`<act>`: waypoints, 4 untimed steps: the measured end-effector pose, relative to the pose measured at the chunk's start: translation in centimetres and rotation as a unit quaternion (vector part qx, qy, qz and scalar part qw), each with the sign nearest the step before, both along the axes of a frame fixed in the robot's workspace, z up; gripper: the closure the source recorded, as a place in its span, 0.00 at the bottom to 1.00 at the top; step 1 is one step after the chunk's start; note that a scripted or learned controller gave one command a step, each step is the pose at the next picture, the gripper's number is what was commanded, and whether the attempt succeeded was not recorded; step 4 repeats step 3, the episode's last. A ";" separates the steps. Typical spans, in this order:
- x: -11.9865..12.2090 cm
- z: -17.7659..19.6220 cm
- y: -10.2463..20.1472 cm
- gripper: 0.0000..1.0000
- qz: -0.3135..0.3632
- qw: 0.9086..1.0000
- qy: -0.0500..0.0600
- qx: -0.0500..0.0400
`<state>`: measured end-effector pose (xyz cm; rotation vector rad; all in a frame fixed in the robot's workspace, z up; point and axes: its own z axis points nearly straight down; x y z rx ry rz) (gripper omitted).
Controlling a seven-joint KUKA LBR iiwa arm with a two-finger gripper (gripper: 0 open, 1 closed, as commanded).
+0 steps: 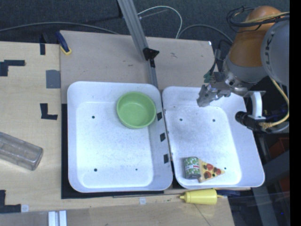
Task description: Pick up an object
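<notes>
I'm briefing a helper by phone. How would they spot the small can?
Look in the right-hand white bin, at its near edge. The small can lies there on its side, green-labelled, touching a pizza slice toy; it is round where the slice is flat.

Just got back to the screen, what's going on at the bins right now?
The gripper sits over the far edge of the right bin with nothing held. A small can and a pizza slice toy lie side by side at that bin's near end. A green bowl rests in the left bin.
</notes>
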<state>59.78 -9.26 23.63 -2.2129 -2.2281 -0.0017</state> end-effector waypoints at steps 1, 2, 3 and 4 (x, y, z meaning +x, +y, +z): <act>0.5 0.7 4.9 1.00 0.000 1.000 0.000 0.000; 0.6 0.1 11.2 1.00 0.000 1.000 0.001 0.000; 1.5 -0.5 15.6 1.00 0.000 1.000 0.001 0.000; 1.5 -0.5 15.6 1.00 0.000 1.000 0.001 0.000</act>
